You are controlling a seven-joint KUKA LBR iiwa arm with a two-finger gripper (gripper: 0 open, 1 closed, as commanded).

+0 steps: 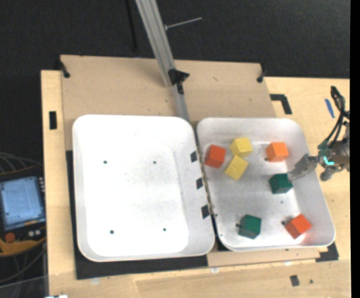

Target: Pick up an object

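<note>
Plainly small painted cubes, six of them, all lying in the right bin [313, 194]: an orange-red block [215, 156] near the bin's left wall, two yellow blocks [242, 146] [236, 167] touching or almost touching corner to corner just beside it, an orange block [277, 151] toward the far right, a green block [280, 183] below that, a second green block [249, 226] near the front, and a red-orange block [298, 226] in the front right corner. Nothing between them but bare white floor, except at the yellow pair. Hand [305, 166] low at the bin's right rim, just beside the upper green block and apart from it; whether open or closed, impossible to tell at this size and blur. Nothing seen held.

Probably light and rigid, wood or hard plastic by the look, so no give and no risk of crushing. Flat parallel faces, likely smooth: best taken square across two opposite sides, mid-height, not corner to corner. Nearest candidate the upper green block, with free space on every side. Yellow pair best avoided: too crowded for a clean entry.
</note>
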